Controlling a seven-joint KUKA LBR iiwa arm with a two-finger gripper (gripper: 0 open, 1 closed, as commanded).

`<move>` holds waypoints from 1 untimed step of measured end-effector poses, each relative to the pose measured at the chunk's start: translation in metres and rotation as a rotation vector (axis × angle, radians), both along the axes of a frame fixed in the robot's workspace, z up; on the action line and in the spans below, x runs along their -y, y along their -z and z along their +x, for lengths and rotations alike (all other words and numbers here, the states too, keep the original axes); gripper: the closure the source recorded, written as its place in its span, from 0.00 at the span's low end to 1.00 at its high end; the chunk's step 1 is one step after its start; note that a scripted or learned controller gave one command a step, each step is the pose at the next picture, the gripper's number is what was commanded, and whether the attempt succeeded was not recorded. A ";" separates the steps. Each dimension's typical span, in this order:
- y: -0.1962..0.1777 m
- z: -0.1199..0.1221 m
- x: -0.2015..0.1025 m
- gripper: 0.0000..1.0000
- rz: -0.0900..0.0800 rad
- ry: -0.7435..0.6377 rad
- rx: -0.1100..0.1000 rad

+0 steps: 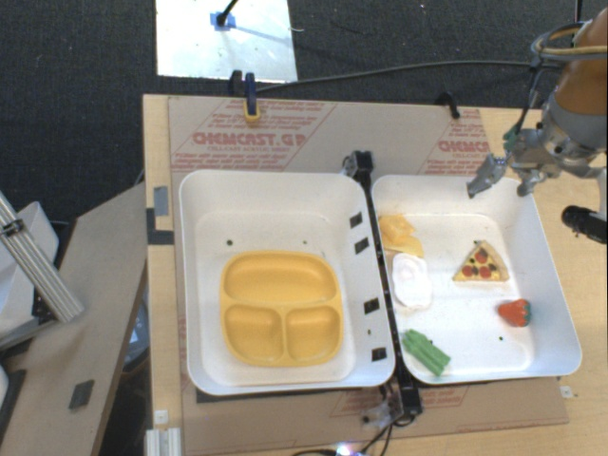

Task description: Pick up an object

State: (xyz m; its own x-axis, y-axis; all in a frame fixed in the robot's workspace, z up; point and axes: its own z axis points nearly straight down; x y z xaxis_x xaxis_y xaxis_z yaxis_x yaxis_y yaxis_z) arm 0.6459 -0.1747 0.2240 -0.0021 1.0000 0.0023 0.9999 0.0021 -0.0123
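Since gripper (504,178) hangs spread wide, nothing held, above right bin's (546,255) far rim: nearest pick pizza slice (481,263), lower left, tip toward gripper, probably easiest.

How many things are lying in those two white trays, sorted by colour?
Yellow: 2, the divided plate and a pale yellow food piece
White: 1, a soft white item
Green: 1, a green toy vegetable
Red: 1, a strawberry-like toy
Mixed: 1, a pizza slice
Total: 6
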 end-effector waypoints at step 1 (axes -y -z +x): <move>-0.006 0.002 -0.001 0.00 -0.002 -0.002 0.009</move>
